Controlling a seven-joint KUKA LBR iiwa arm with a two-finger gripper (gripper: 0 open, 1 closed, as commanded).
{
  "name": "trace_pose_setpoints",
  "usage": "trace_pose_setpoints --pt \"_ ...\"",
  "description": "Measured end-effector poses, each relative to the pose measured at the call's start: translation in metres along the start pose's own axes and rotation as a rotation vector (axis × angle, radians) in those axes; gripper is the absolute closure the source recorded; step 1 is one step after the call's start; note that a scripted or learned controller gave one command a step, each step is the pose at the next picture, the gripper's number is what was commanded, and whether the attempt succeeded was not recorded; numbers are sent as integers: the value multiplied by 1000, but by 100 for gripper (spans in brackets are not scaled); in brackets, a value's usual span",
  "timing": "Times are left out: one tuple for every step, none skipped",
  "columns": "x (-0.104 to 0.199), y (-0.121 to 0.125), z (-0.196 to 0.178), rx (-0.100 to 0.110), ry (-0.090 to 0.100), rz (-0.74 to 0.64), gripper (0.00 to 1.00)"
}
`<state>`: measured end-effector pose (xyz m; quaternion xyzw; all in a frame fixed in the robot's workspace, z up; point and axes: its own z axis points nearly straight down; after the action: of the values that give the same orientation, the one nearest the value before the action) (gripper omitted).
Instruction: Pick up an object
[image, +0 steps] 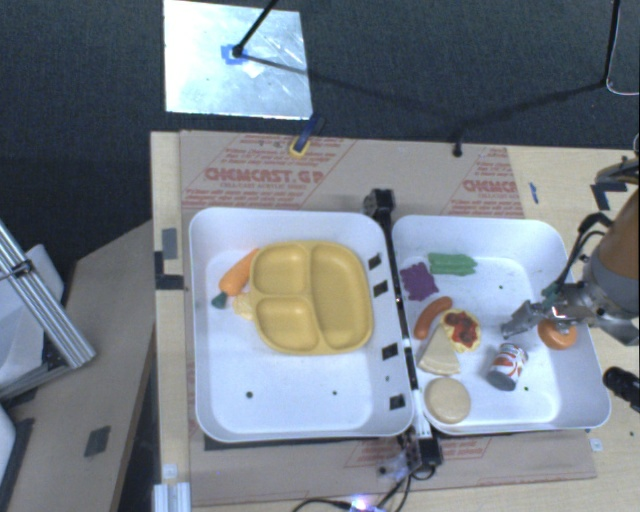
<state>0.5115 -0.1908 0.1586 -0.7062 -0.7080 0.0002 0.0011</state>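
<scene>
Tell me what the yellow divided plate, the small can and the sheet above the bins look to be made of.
Yellow divided plate: likely molded plastic, matte, with an even color and soft rounded ridges. Small can: probably a plastic or metal toy, with a printed red and white label; too small to settle. Sheet: looks like metal or foil, with a silvery, streaky glare.

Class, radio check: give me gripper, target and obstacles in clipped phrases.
Gripper low in right bin, nothing seen held. Orange piece just beside it. Small can close below-left.
</scene>
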Motion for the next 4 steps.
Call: trace_pose_setpoints --pt "8 -8 51 1 1 1 0" --pt "8 -5 69 -6 0 1 0" --pt "3 -2 57 -23 -16 3 100" --pt "8 0 -7 -9 -4 -2 100"
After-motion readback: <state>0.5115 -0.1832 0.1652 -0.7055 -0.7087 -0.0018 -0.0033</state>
